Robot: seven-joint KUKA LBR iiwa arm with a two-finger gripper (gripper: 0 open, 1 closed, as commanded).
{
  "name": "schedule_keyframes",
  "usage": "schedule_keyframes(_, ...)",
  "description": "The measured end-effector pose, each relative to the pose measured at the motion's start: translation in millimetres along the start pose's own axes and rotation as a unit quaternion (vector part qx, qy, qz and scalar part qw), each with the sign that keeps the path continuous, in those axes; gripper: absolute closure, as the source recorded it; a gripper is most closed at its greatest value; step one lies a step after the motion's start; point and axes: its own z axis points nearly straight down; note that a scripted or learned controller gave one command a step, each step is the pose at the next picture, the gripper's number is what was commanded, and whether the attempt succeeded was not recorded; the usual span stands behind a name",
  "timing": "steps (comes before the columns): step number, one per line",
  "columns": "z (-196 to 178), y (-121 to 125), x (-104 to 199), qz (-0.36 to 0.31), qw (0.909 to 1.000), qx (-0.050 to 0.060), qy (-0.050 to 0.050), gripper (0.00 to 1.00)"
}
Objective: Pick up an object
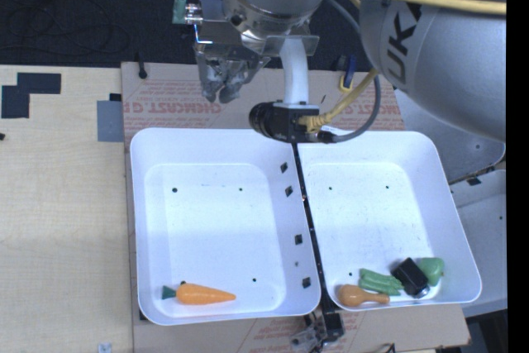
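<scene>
Wooden bench [58, 202] bears cardboard sheet [165, 99], two white bins [136, 178] side by side.

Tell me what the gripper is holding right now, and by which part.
Nothing is held. The gripper hangs above the bench behind the bins; the carrot lies in the left bin.

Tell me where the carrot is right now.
The carrot lies alone in the left bin, near its front edge toward the left corner, green end pointing left, far from the toys clustered in the right bin.
</scene>
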Motion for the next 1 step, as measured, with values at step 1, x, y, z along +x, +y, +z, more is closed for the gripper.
schedule_keyframes(1,-55.9,11.7,-22.1,0.005,1.0,0.0,-0.001,1.0)
